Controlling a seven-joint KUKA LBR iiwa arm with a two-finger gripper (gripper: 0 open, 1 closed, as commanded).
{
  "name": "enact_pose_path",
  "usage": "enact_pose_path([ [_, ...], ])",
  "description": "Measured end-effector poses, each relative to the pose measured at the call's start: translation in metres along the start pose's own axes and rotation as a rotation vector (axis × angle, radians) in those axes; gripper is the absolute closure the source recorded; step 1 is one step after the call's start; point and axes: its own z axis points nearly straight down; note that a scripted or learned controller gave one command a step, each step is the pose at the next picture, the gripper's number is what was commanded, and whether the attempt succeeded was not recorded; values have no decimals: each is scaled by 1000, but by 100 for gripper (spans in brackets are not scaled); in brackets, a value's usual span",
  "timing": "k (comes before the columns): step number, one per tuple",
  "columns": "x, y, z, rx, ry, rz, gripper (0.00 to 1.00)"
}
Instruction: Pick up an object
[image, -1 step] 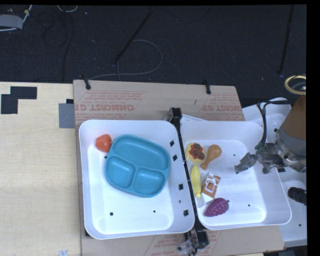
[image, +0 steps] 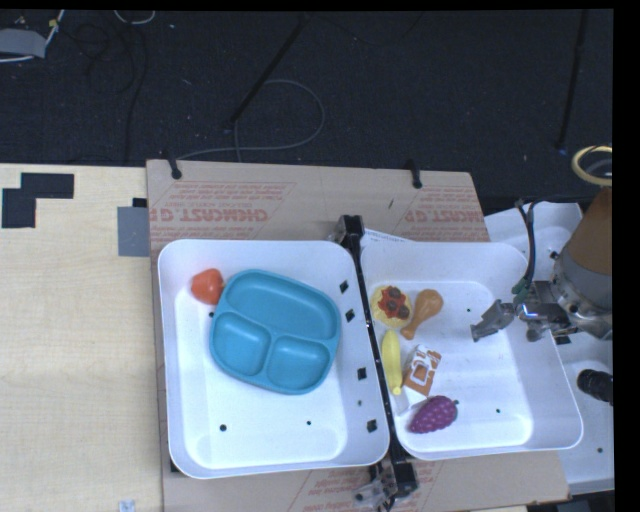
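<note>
Toys crowd the left side of the right-hand bin (image: 545, 420): a small yellow plate of play food (image: 391, 304) near the top, with a tan drumstick (image: 424, 310) just beside it on the right, tilted so that its thin end points down and to the left. Below the plate a yellow banana (image: 391, 361) lies along the divider between the two bins, and a small orange-and-white carton (image: 422, 369) sits touching or nearly touching the banana's right side. A bunch of purple grapes (image: 433, 413) rests lower still, near the bin's front wall.

Over in the left-hand bin (image: 200, 440) a blue tray (image: 274, 331) with three compartments lies flat, somewhat skewed, and an orange-red tomato-like ball (image: 207, 286) sits against its upper left corner.

From the right the grey arm (image: 588, 290) reaches in, its orange band showing above the wrist. The pincer (image: 492, 322) hangs over the right part of the right-hand bin, well apart from the toys, with bare white floor between it and the drumstick. Its dark fingers point left and slightly down; from where I stand I cannot tell how wide they are set, and nothing is visible between them.

Both bins sit on a sheet of printed cardboard (image: 300, 205) laid over the pale wooden desk (image: 70, 350).
</note>
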Motion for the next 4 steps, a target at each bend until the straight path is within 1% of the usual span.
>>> enact_pose_path([
  [1, 0, -3, 43, 6, 2, 0, 0],
  [2, -9, -6, 94, 7, 3, 0, 0],
  [3, -8, -6, 108, 3, 2, 1, 0],
  [4, -9, -6, 96, 0, 1, 4, 100],
])
